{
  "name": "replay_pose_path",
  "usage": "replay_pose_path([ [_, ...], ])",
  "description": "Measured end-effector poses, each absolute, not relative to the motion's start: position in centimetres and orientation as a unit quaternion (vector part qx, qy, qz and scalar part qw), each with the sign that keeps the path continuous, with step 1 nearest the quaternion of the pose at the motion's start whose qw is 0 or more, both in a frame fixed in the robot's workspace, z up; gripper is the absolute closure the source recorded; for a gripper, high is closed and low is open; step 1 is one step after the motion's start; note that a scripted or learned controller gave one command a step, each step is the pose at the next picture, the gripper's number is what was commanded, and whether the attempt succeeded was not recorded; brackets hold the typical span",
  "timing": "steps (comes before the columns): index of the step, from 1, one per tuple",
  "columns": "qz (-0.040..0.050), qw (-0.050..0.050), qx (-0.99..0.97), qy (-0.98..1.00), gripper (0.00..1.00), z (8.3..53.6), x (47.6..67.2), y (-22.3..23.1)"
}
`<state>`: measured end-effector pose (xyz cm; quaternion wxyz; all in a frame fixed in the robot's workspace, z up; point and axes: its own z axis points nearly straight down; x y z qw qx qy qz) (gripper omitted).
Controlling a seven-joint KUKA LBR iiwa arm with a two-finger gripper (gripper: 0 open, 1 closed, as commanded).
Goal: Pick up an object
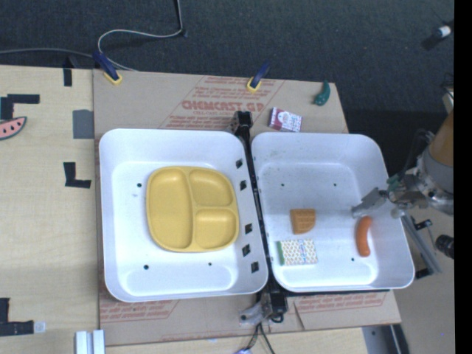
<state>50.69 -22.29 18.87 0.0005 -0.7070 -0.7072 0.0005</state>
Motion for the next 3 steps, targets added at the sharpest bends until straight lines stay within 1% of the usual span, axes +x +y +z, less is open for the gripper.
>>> replay_pose_path([
  [1,-0.0014,0.001,-0.706,-0.708,0.0,9.5,52.9,-22.1],
  [2,-0.0008,0.001,-0.706,-0.708,1.0,10.3,52.9,-22.1],
  [3,0.0,-0.001,-0.707,-0.708,1.0,22.2,55.6,-18.5],
])
